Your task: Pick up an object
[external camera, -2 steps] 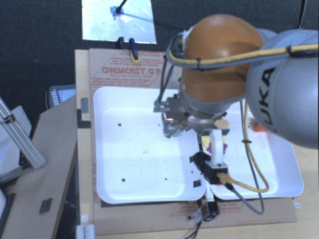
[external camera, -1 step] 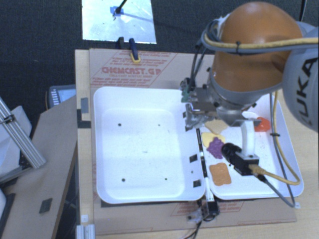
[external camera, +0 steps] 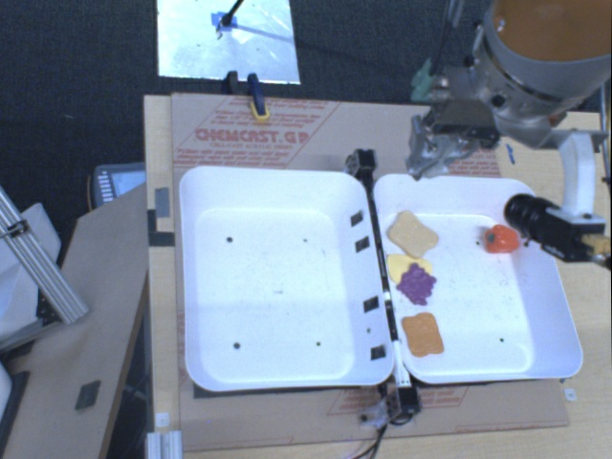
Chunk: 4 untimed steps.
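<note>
The right bin (external camera: 535, 352) holds several small toy foods. A tan bread slice (external camera: 412, 233) lies near its left wall, with a purple grape cluster (external camera: 417, 283) just below it on a yellow piece (external camera: 396, 269). An orange-brown piece (external camera: 423, 334) lies nearer the front. A red-orange tomato-like piece (external camera: 499, 240) sits toward the right. My gripper (external camera: 430, 157) hangs above the back left corner of the right bin, behind the bread slice, with nothing seen between its fingers.
The left bin (external camera: 273, 275) stands beside the right one, joined by a black clip strip (external camera: 375, 256). A black cylindrical fixture (external camera: 540, 223) juts in from the right over the right bin. A shiny metal plate (external camera: 228, 27) lies behind the bench.
</note>
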### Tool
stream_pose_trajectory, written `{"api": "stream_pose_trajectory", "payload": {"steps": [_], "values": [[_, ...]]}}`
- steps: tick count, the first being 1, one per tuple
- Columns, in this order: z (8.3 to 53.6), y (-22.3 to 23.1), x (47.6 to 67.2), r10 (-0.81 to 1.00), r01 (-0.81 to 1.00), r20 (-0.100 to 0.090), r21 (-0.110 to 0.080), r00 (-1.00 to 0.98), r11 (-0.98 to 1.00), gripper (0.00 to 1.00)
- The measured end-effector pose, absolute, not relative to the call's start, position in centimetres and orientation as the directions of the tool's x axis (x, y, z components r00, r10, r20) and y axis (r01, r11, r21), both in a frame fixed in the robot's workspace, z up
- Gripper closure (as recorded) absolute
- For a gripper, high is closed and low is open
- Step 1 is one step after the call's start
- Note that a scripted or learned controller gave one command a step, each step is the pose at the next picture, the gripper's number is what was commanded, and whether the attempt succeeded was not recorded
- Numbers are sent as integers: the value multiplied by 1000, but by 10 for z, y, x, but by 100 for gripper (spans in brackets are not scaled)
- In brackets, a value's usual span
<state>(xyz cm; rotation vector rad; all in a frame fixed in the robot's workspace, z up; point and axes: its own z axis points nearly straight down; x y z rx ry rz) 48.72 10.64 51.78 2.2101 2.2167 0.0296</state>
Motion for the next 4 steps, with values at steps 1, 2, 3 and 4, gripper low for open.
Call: {"api": "stream_pose_trajectory", "payload": {"steps": [1,2,3,4], "values": [[412,187,485,1000,1000,0,-6,-11,11,100],[543,141,487,1000,1000,5,16,2,-2,100],[499,203,497,1000,1000,1,-1,-9,9,100],[346,214,484,1000,1000,-6,-15,-2,2,100]]}}
